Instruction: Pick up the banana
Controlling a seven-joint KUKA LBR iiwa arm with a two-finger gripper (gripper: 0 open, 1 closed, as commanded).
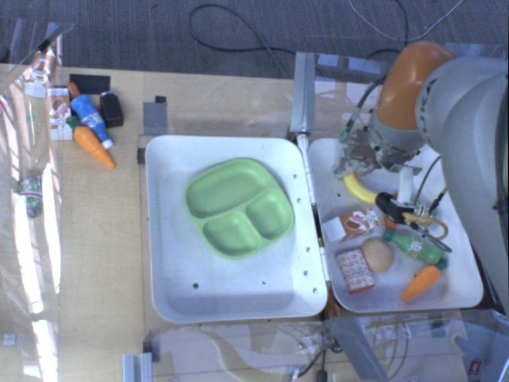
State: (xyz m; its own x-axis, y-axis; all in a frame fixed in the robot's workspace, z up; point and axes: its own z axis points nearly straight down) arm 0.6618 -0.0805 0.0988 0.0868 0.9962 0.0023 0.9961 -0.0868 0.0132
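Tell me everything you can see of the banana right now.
The banana is yellow, smooth and curved, with a dark tip at its right end. It lies flat on the floor of the right bin, near the upper left. The claw hangs just above its left end, partly covering it. No other item clearly touches it.

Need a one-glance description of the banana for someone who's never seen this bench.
Look in the right bin, the one under the arm. Near its upper left, just below the gripper, lies the banana. It is the only plain yellow, curved item there; the carrot is orange.
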